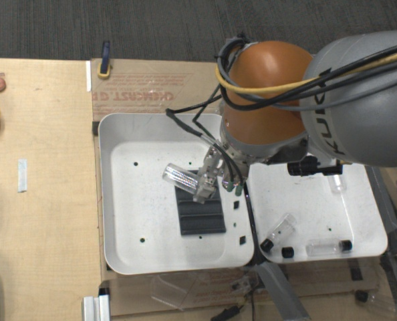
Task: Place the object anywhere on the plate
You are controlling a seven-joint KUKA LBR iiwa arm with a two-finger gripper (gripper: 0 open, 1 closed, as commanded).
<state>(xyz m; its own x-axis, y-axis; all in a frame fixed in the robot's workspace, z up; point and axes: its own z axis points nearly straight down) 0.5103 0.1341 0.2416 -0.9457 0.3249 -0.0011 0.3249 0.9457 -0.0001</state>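
Note:
A dark ribbed rectangular plate (202, 216) lies flat in the left bin (128, 246), right of its middle. My gripper (193, 184) hangs low over the plate's far end, reaching in from the right under the orange wrist band (265, 85). A shiny metallic piece (178, 176) juts out to the left at the gripper's tip; whether it is part of the gripper or a separate thing I cannot make out. The far edge of the plate is hidden beneath the gripper.
The right bin (365, 199) holds several small clear plastic pieces with black ends, such as one at the front (277, 236), a longer one (327, 248) and one (336, 182) near the arm. Cables (185, 119) trail over the left bin's back rim. A wooden bench (38, 146) lies to the left.

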